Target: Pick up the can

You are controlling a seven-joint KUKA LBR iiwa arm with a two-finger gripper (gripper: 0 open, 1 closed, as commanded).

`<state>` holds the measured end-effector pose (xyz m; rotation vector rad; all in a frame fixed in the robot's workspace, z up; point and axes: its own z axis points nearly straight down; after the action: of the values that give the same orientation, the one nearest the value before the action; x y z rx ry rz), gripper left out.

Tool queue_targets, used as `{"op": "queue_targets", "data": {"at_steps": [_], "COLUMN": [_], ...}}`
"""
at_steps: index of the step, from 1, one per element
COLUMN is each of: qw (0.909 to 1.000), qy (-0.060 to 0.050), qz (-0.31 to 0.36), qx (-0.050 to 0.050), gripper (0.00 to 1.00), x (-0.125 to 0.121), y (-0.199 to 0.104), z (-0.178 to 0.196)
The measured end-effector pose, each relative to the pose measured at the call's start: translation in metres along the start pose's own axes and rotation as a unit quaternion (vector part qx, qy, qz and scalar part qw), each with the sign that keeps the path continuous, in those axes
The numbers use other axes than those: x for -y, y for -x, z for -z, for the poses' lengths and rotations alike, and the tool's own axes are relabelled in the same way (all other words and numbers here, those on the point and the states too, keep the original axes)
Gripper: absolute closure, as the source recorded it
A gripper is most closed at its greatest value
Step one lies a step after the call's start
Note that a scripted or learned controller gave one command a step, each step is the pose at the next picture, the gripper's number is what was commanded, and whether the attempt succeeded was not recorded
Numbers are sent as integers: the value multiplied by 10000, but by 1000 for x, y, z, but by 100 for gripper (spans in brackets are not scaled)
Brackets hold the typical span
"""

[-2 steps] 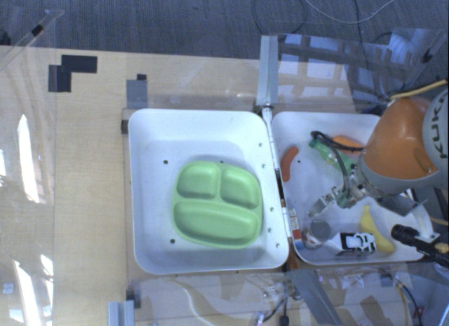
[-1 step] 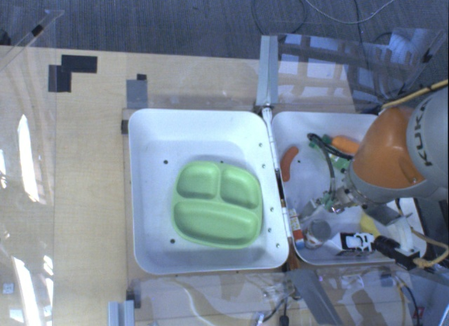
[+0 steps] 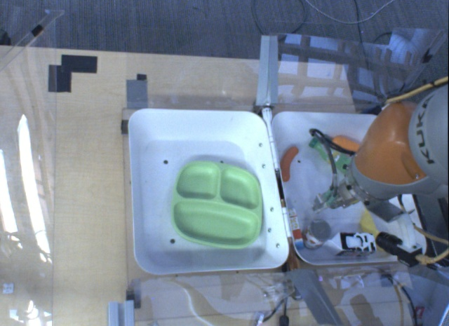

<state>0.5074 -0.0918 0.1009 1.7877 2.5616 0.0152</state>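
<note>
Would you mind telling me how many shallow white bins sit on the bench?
2. One shallow white bin lies at left, holding a green three-compartment plastic tray. The other shallow white bin lies at right, partly covered by the grey arm.

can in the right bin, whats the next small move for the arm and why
Probably a short shift toward the bin's near edge, then down. The gripper hangs above the right bin, while what looks like the can stands a little nearer the front wall, apart from it. Centring over the can first should allow a clean descent.
</note>
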Motion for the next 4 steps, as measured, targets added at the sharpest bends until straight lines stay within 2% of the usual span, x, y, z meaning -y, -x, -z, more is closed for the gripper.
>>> {"op": "queue_targets", "data": {"at_steps": [1,2,3,4], "qw": [9943,9944,9990,9997], "qy": [-66,-66,-71,-63], "qz": [-1060,-1055,-449,-220], "qx": [-31,-29,-30,-31], "gripper": [100,0,0,0], "x": [-42,-42,19,5], "y": [-61,-61,0,-37], "z": [84,84,63,85]}}
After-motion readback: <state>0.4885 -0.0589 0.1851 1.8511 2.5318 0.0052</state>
